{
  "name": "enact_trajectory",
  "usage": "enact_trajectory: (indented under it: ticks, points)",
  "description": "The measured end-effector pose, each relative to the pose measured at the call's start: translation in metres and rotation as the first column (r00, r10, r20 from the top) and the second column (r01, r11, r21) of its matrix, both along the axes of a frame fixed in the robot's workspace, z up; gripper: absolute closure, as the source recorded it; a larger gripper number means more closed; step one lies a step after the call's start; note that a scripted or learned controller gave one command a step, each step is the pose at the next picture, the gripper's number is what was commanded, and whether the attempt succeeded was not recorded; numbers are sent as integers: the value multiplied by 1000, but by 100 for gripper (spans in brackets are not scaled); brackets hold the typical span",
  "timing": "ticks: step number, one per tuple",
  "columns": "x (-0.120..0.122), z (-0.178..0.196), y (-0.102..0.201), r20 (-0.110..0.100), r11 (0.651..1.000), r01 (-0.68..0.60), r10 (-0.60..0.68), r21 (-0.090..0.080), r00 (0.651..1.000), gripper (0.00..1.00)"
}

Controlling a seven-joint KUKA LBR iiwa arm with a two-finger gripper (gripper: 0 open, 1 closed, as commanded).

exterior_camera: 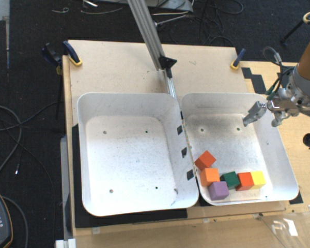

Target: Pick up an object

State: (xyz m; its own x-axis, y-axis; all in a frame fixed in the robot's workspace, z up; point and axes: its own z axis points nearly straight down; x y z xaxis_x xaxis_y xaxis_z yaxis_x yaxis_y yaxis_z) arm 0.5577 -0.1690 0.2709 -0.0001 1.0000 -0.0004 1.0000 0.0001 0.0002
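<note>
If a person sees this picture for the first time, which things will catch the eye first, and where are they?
First the coloured blocks crowded at the near edge of the right bin: two orange blocks, a purple block, a green block, a red-orange block and a yellow block. Then the gripper, open above that bin's far right side, holding nothing.

A grey robot arm (306, 79) with a rounded, smooth casing. An orange band wraps the arm above its wrist. Thin dark cables, one greenish, loop along the wrist section down to a small metal mounting block. From that block a two-finger gripper (267, 116) extends, made of pale silver-grey metal; each finger (253, 113) is slim, angular and slightly tapered toward its tip.
</note>
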Motion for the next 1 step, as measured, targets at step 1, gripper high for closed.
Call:
enact_trajectory:
  ticks: [1]
  points:
    - [-35, -177, 37, 2, 1000, 2, -2, -2, 1000, 0]
